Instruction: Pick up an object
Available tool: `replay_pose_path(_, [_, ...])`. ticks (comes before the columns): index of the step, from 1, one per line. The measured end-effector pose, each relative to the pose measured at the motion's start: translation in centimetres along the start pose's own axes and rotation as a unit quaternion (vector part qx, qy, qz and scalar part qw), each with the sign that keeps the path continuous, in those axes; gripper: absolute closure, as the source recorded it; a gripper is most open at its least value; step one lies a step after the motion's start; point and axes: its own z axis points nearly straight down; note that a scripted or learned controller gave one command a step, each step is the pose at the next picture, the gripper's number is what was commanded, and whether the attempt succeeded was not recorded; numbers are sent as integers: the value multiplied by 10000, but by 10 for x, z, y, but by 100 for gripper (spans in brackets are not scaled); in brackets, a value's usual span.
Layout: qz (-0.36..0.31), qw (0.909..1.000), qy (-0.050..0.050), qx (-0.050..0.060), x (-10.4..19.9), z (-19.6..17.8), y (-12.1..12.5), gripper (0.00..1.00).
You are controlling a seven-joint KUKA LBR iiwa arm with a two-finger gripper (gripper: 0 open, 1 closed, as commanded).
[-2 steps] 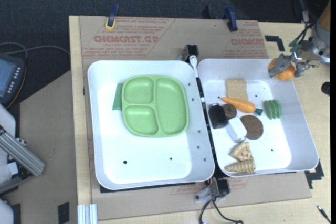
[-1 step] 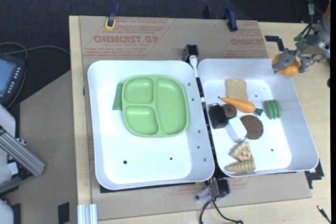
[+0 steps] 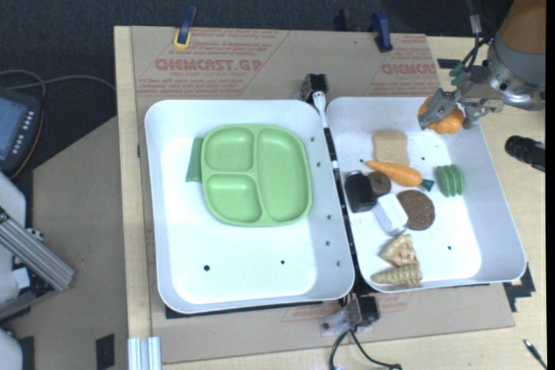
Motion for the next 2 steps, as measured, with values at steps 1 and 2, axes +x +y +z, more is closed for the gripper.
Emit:
replay_pose_path(1, [-4,10000,3,-1,58,-3,-17,100])
replay_pose_path(2, [-1,10000,-7,-26,92,-13,-14,100])
